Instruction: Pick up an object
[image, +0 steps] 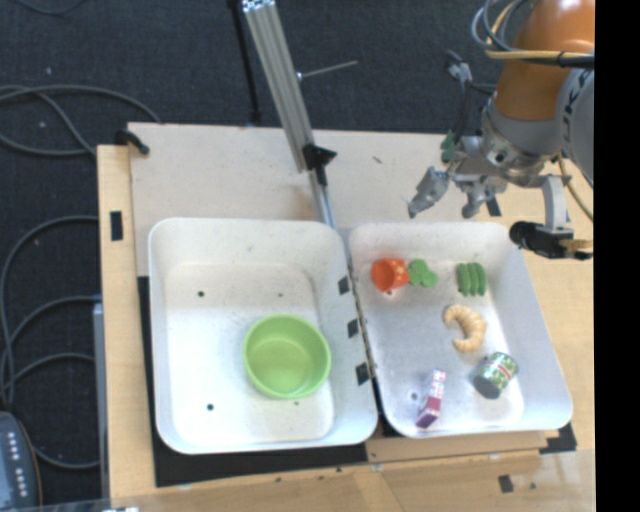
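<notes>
Pincer (452, 197) hangs spread and empty above the far rim of the right bin (535, 330); nearest candidates, the orange piece (388, 273) and green ridged piece (470, 278), lie apart, so descending squarely over one should avoid neighbours.

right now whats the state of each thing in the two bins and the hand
green bowl: upright, in left bin
orange and green toy: lying in right bin
green ridged piece: lying flat
croissant: lying flat
small can: tipped on its side
pink carton: lying down
hand: open, above right bin's far edge, holding nothing
</notes>
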